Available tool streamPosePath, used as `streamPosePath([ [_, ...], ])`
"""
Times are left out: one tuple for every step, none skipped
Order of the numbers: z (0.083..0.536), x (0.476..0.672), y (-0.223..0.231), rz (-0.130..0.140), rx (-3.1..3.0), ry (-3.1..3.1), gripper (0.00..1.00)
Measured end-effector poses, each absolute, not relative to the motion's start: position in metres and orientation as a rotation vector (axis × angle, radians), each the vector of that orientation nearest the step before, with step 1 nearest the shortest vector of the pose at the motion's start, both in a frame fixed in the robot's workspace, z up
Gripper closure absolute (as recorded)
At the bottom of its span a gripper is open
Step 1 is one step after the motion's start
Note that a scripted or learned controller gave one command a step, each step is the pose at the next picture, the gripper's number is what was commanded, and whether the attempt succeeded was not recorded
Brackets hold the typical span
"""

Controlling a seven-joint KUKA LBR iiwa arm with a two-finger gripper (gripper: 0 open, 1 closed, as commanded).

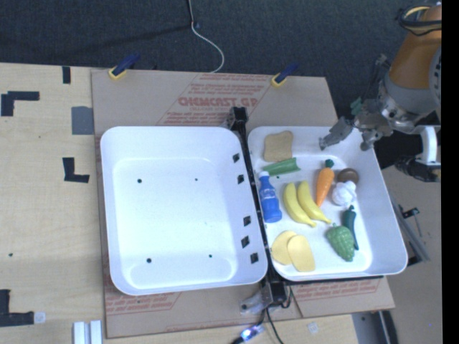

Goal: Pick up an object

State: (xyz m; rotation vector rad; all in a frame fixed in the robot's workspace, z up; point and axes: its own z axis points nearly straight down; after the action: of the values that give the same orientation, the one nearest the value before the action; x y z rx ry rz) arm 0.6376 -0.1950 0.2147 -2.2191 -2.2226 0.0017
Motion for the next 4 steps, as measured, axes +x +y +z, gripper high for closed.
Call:
streamPosePath([
  [0.236, 0.661, -0.224, -0.001, -2.222, -2.226, 0.00],
  [0.184, 0.620, -0.208, 0.007, -2.216, -2.216, 0.00],
  [0.174, 0.670, -0.206, -0.001, -2.220, -2.227, 0.00],
  [0.135, 0.632, -0.224, 0.007, -2.219, -2.217, 0.00],
])
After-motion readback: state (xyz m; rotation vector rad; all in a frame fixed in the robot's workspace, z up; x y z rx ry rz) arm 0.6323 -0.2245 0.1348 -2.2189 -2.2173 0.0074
